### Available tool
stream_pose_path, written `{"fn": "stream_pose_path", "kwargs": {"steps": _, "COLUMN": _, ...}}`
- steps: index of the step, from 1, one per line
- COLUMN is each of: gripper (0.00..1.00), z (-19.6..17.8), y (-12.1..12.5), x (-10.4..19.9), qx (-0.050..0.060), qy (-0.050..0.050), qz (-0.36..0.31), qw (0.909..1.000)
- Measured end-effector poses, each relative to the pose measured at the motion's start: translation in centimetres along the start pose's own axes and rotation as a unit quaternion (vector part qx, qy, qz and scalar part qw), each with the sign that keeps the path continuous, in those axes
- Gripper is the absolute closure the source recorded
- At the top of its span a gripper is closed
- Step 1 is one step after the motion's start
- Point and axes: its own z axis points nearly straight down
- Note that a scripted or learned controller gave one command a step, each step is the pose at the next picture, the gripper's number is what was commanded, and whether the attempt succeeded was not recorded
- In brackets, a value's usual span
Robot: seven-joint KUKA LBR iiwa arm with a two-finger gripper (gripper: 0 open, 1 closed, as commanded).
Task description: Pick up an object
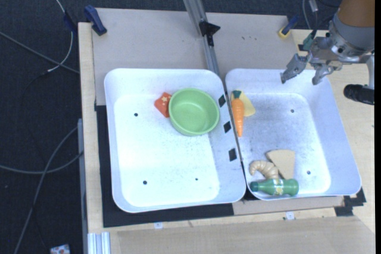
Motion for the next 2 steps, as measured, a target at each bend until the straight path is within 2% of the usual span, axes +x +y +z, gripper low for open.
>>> {"fn": "stream_pose_path", "kwargs": {"steps": 2, "gripper": 0.0, "z": 12.6, "y": -0.8, "x": 1.1, "qx": 0.002, "qy": 0.001, "qz": 0.0, "qw": 1.0}}
